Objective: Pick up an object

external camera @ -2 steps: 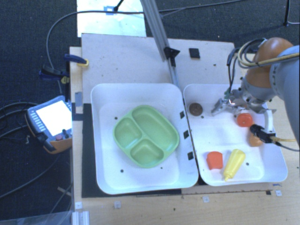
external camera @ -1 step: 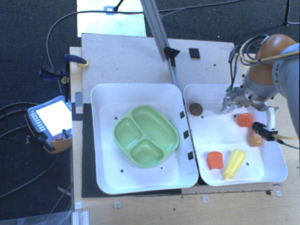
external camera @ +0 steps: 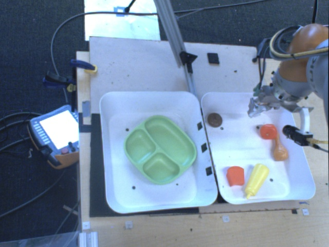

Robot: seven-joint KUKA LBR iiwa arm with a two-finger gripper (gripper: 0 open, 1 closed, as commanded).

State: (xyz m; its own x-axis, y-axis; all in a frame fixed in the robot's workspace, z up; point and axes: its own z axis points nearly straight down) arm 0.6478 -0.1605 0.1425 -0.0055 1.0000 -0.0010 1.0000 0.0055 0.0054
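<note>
The right bin (external camera: pixel 226 99) holds a brown round piece (external camera: pixel 214 120) near its back left. An orange spoon-like toy (external camera: pixel 269 133) lies right of centre, its tan handle (external camera: pixel 280 151) pointing to the front. A red-orange cup (external camera: pixel 235 176) and a yellow bottle (external camera: pixel 256 179) lie side by side near the front. My gripper (external camera: pixel 258 107) hangs over the back of the right bin, above and just left of the orange toy, with nothing visibly held. The grey arm with its orange band (external camera: pixel 308 40) comes in from the upper right.
In the left bin (external camera: pixel 110 189) sits a green divided plate (external camera: pixel 160 149). A slanted metal pole (external camera: pixel 172 24) rises behind the bins. A black fitting with a cable (external camera: pixel 295 135) sticks out by the right bin's right wall. A teach pendant (external camera: pixel 54 135) lies off the bench at left.
</note>
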